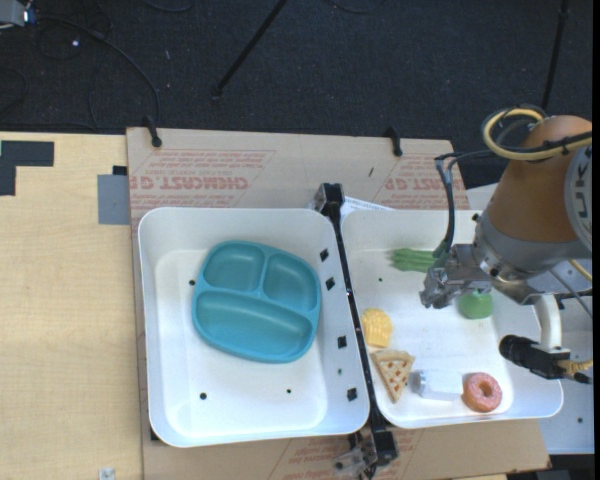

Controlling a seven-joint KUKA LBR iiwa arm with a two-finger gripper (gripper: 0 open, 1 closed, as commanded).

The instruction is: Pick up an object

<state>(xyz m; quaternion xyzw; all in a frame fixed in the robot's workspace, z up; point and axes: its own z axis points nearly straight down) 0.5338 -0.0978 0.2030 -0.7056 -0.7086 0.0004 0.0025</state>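
My gripper (441, 292) hangs low over the right bin (525, 408), near its middle. A green leafy piece (412, 259) lies just to its upper left. A round green thing (475, 305) sits right beside it on the right, partly hidden by the wrist. Farther down the bin lie a yellow corn piece (377, 326), a tan waffle wedge (392, 371), a pink frosted donut (482, 392) and a small pale clear item (435, 389). I see nothing between the fingers from this angle.
The left bin (170, 408) holds a teal divided plate (257, 300). A black divider (346, 308) runs between the two bins. Cardboard lies under both bins, and the wooden bench extends to the left.
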